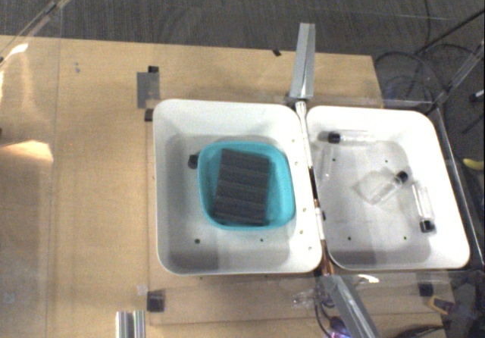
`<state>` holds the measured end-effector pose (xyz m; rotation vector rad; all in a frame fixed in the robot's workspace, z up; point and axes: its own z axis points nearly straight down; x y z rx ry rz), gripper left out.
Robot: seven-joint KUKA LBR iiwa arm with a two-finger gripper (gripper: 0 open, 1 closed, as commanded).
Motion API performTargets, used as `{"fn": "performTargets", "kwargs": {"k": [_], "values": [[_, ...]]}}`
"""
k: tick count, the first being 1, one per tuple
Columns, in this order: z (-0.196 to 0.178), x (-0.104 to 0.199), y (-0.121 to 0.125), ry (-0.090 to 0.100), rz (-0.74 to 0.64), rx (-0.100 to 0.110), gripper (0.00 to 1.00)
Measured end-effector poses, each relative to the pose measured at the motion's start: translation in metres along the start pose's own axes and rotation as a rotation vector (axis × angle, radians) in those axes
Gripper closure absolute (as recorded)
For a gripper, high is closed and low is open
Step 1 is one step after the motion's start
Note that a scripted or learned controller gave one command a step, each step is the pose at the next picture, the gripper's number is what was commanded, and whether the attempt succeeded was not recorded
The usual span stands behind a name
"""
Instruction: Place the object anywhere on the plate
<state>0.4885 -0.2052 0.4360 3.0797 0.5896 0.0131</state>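
**Ribbed block rests on the plate**

On the wooden bench (76,253), the left bin (182,245) holds a teal plate (205,186); the dark ribbed object (242,186) lies flat on it. The right bin (364,242) contains black-capped clear tubes (422,208).

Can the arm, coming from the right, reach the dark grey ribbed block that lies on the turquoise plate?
Probably yes. The dark grey ribbed block lies flat on the turquoise plate in the left white bin, with nothing over it. The clear tubes lie apart in the right bin.
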Motion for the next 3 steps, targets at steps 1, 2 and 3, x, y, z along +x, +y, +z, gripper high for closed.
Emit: {"fn": "performTargets", "kwargs": {"k": [1,2,3], "values": [[-0.0001,-0.0001,0.0002,0.0,0.115,0.0,0.0],[0.0,0.0001,0.0,0.0,0.169,0.0,0.0],[0.0,-0.0001,0.0002,0.0,0.169,0.0,0.0]]}}
